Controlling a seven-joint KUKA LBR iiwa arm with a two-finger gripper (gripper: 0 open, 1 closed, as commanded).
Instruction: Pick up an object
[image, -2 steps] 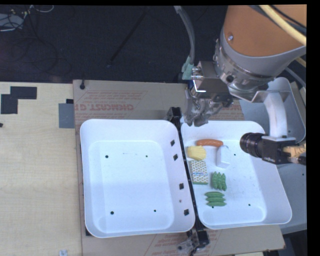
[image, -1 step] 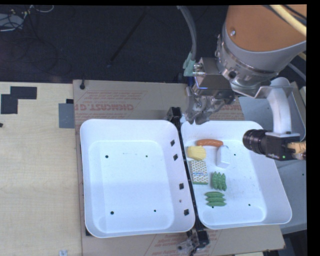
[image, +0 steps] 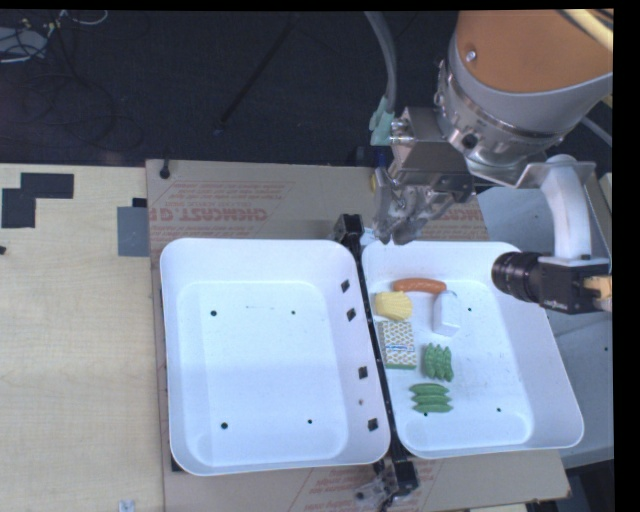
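Observation:
The right bin (image: 520, 400) holds several small toy foods near its left wall. An orange sausage (image: 419, 285) lies at the back, with a yellow corn piece (image: 393, 305) and a white block (image: 445, 313) just in front of it. A white patterned packet (image: 398, 343) rests against the divider. Two green pea pods (image: 437, 361) (image: 431, 397) lie nearer the front. My gripper (image: 402, 232) hangs above the back left corner of the right bin, higher than the objects and behind the sausage. Nothing shows between its fingers.
The left bin (image: 260, 350) sits beside the right one, joined by black clips along the divider (image: 362, 330). A black cylindrical camera (image: 535, 278) on a white mount juts over the right bin's right rim. Cardboard lies beneath both bins.

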